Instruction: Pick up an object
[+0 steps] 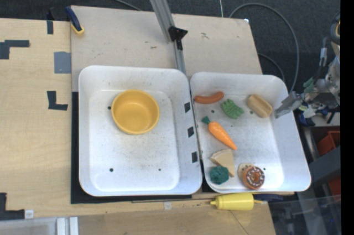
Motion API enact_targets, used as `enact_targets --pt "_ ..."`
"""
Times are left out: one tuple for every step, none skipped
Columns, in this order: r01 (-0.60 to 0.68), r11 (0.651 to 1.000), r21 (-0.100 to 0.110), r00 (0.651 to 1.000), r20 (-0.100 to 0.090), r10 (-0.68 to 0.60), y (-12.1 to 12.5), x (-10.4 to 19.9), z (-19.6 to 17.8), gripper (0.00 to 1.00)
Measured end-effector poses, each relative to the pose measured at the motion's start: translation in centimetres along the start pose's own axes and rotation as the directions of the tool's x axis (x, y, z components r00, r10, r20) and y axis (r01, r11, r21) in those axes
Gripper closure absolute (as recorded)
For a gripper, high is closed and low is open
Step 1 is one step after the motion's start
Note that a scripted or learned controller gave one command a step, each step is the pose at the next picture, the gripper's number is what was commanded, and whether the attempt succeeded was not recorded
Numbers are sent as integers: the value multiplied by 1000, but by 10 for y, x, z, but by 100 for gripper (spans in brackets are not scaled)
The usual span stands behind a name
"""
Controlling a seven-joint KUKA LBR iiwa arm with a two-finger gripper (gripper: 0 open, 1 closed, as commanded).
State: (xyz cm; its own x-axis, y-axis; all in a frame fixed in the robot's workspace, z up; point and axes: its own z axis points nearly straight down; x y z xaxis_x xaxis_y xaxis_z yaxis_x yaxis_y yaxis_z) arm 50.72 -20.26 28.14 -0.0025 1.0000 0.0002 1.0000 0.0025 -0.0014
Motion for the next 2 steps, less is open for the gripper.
enact_targets --pt "0 1000 0 1000 0 0 0 0 0 0" --pt "-2 1000 6 1000 -2 2 -10 4 55 0"
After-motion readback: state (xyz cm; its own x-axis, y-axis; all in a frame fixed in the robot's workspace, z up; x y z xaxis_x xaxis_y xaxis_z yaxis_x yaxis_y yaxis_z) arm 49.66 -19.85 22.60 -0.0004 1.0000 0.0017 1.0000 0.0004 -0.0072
